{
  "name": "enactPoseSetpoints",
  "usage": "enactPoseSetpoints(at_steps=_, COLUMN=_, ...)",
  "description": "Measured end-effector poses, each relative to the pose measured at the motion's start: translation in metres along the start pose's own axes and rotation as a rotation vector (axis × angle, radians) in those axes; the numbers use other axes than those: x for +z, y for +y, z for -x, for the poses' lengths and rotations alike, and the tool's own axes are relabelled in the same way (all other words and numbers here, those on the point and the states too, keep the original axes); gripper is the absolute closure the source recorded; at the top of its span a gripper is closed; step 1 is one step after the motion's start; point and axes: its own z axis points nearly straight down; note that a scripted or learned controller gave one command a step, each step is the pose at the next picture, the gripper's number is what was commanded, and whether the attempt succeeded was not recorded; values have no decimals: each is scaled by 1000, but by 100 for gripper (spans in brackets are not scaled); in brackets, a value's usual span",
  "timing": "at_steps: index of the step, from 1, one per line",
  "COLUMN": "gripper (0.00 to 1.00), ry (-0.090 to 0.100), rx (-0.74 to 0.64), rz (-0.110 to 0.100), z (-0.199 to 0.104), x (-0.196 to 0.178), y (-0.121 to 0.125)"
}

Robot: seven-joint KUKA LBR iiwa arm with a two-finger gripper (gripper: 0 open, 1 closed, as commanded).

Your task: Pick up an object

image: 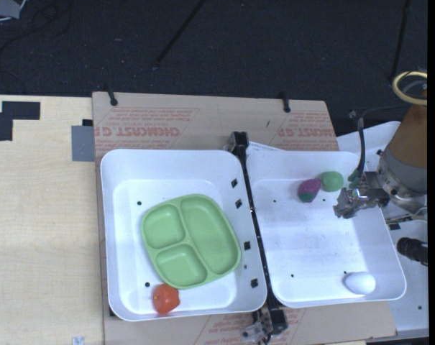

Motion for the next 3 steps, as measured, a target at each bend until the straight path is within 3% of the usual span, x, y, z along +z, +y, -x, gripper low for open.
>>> enactPoseSetpoints(at_steps=1, gripper=100, ry=4, rx=-5, rz=-4, z=-62, x=5, y=9)
enactPoseSetpoints(at_steps=3, gripper=100, ry=1, rx=-2, rz=-4, z=-154, x=4, y=14)
